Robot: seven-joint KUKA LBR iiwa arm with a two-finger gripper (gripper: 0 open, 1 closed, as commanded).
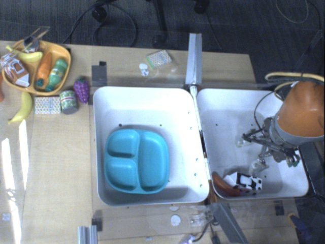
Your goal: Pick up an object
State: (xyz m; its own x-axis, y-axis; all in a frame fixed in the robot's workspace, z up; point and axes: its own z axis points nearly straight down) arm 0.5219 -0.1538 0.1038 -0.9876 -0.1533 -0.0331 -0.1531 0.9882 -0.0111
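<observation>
Dark carpet is running across the top of my camera view, with the legs of an office chair base (pixel 161 4) and loose cables lying on it. Below that, a pale wooden bench (pixel 56 177) is carrying two shallow white bins side by side, split by a grey metal rail (pixel 193 60).

The left bin (pixel 147 96) is holding a blue divided tray (pixel 136 160), which is sitting low and slightly left of centre, leaving bare white floor above it and to its right. The right bin (pixel 223 105) is mostly open floor; the things to pick are crowding its near wall, a brown curved object (pixel 223 186) touching a small black-and-white object (pixel 248 182).

The arm, with its orange band (pixel 303 111), is reaching in over the right bin's right side. The jaws (pixel 260 165) are hanging just above the black-and-white object, and I cannot tell whether they are spread or pressed together, nor whether they are touching anything.

At the bench's far left corner, a yellow bowl (pixel 57 83) of toy food is sitting with a banana (pixel 21 111), a purple grape bunch (pixel 81 89) and a small can (pixel 68 101) beside it.
</observation>
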